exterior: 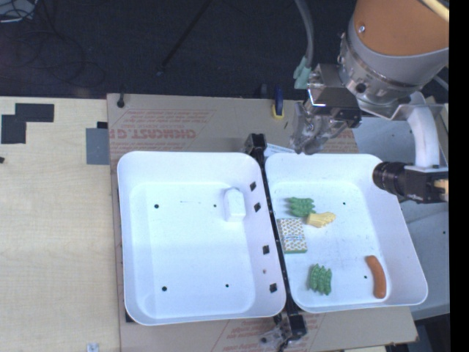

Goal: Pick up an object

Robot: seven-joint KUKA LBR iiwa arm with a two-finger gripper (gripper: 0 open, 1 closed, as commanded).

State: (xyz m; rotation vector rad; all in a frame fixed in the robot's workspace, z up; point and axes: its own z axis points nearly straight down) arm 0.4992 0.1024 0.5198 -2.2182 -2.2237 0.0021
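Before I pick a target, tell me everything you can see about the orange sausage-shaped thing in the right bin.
The orange sausage is a small smooth rod with rounded ends, plastic-looking, orange-red and unmarked. It lies flat on the floor of the right bin, near the front right corner, its long axis running roughly front to back. Nothing touches it; the nearest item, a green leafy piece, lies apart on its left.

The right bin [410,270] has open floor at centre-right; toys crowd its left side. The left bin [139,196] holds one white block [234,203].
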